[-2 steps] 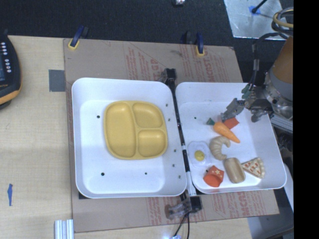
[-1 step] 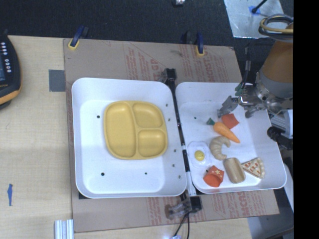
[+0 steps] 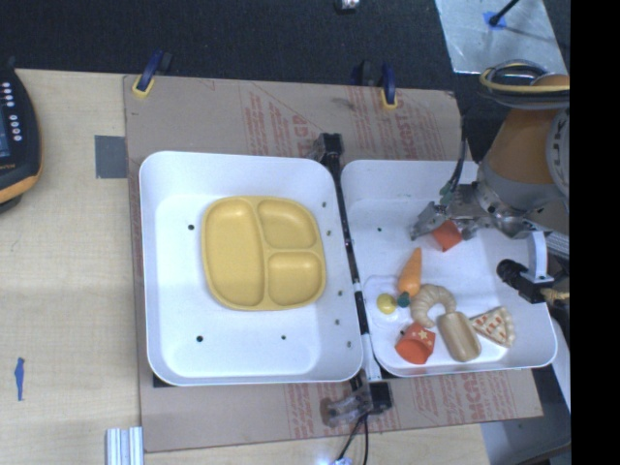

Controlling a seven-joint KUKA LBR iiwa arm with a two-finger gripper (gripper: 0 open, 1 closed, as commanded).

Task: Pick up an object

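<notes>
Orange-red is what draws my eye first: a small red block (image 3: 447,235) sits in the right bin (image 3: 387,187), and from the overhead camera I see it right at the tips of the gripper (image 3: 441,223). The metal fingers splay down around it from above and to the right, and the block looks to be between them. I judge the gripper closed on it, or very nearly so, though I cannot tell whether the block is off the bin floor.

Lower in the same bin lies the rest of the pile: a carrot (image 3: 411,271) just below and left of the block, a small yellow ball (image 3: 387,303) beside it, a curled pastry (image 3: 431,301), a hot dog bun (image 3: 458,336), a pizza slice (image 3: 494,325) and a red piece (image 3: 416,345) near the front edge. The left bin (image 3: 160,260) holds a yellow divided plate (image 3: 263,252), well apart from the arm.

My worry is the grip. The block seems caught near one corner, so a lift could let it twist and drop out. If it falls, it may land on the carrot and scatter the pile. The block is also near the bin's back wall, so a drift that way could knock it loose.
</notes>
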